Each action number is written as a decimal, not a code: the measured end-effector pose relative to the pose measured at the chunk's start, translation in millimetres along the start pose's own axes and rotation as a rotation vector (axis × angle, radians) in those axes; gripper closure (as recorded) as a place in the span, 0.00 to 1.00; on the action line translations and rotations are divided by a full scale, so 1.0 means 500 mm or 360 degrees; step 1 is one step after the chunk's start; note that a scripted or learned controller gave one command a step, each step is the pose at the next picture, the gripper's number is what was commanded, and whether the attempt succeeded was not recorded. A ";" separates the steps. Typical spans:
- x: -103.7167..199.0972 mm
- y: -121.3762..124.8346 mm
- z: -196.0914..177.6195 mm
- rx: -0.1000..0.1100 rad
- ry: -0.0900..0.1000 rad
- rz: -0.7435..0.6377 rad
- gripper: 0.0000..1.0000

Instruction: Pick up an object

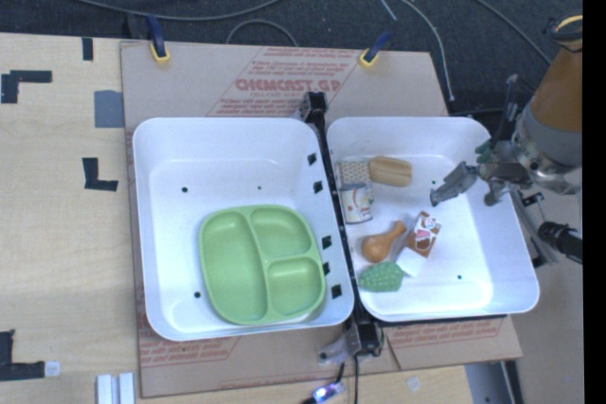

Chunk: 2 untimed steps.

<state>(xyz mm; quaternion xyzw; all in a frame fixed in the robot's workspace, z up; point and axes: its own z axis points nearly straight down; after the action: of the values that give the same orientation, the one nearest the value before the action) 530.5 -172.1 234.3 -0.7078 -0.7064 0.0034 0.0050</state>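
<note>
The bench [57, 203] is pale wood with a brown cardboard sheet [275, 80] laid on it, held at its far edge by two clamps [156, 47]. On the sheet stand two shallow white bins, touching side by side.

The left bin [189, 156] holds a green divided plate [262, 262] with three compartments, lying flat toward the bin's 5 o'clock corner.

The right bin [473, 289] holds the small things, all gathered in its left half. A tan bread roll [390, 171] lies toward 11 o'clock. Just beside it, at its 9 o'clock, is a small checkered packet [352, 171], and below that a small white cup [357, 202] against the dividing wall. An orange-brown toy drumstick [383, 242] lies near the bin's middle, with a red and white carton [424, 235] just beside it at 3 o'clock. A green leafy piece [382, 277] lies at the drumstick's 6 o'clock.

The arm [561, 99] comes in at 3 o'clock of the right bin. Its gripper [471, 184] hangs over the bin's right half, fingers spread apart with nothing between them, well apart from the roll and above the carton at 1 o'clock.
</note>
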 end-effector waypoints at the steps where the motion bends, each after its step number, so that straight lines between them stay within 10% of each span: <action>1: 0.000 0.004 -0.010 -0.0016 -0.0004 -0.0004 0.00; 2: -0.012 -0.005 0.084 -0.0009 -0.0003 -0.0002 0.00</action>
<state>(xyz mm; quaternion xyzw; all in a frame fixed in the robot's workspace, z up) 527.3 -177.7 192.5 -0.7072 -0.7070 0.0021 0.0022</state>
